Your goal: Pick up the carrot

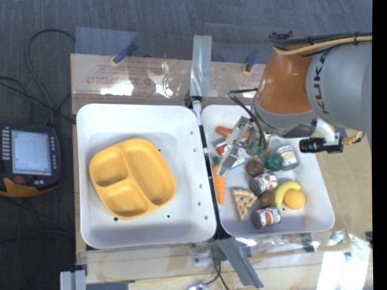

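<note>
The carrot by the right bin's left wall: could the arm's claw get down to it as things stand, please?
Probably yes. The carrot lies bare beside the right bin's wall, nothing on top, and the claw hangs just above it. The wall close on one side and the pizza slice on the other leave little room.

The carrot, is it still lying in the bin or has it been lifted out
Lying in the bin. The carrot rests flat against the left wall of the right bin, below the tool, beside the pizza slice.

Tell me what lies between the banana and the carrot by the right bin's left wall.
In the camera view, the pizza slice lies on the bin floor between the banana and the carrot, beside the carrot.
</note>
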Action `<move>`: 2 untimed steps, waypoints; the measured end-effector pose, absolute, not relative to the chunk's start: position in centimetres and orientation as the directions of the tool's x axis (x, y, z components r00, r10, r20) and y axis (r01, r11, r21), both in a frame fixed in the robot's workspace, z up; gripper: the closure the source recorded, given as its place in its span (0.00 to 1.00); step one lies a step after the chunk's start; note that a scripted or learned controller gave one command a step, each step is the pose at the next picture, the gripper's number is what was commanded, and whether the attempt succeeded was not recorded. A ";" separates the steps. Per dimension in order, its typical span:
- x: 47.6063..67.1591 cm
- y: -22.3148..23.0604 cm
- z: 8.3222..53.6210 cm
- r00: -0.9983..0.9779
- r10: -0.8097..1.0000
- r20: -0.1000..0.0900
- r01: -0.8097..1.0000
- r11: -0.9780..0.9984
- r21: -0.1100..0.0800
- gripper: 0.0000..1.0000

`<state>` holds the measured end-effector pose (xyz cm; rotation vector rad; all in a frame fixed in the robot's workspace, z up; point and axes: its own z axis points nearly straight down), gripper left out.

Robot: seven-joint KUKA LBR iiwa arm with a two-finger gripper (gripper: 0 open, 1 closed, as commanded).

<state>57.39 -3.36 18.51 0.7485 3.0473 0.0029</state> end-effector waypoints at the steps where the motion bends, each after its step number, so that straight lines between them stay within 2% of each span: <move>1: 52.4 1.1 18.5 -0.817 0.577 0.001 0.577 0.817 -0.001 0.00; 2: 52.7 0.8 18.3 -0.737 0.676 0.000 0.676 0.737 -0.002 0.00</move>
